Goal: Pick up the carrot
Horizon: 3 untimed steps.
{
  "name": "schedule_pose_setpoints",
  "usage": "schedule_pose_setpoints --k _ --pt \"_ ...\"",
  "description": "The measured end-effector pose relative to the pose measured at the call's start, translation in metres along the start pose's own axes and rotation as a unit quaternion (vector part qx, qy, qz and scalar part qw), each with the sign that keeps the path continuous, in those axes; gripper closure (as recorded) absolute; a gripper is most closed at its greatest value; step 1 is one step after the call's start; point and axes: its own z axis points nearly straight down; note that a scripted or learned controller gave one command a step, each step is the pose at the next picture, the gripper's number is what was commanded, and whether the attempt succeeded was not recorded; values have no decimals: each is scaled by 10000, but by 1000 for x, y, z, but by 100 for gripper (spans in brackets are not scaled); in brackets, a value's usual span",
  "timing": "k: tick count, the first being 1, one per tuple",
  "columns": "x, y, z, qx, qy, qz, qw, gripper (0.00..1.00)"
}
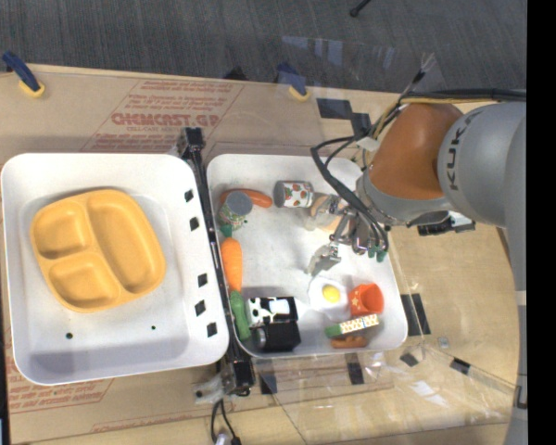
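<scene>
Carrot [232, 262] lies along the right bin's [389, 290] left wall, well apart from the jaws [322, 260], which hang spread over the bin's middle, pinching nothing.

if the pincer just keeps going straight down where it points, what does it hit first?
Probably bare floor of the right bin, just above the fried egg. The pincer sits well right of the carrot. Depth is unclear.
</scene>
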Motion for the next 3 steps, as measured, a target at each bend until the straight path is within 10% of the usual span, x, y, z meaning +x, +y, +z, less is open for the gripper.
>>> schedule_pose_setpoints --k 1,2,3 --pt "-25 5 -51 6 -13 230 9997 0" --pt "50 -15 -26 1 53 -556 9984 0" --pt "-5 15 -106 3 -41 -742 9972 0"
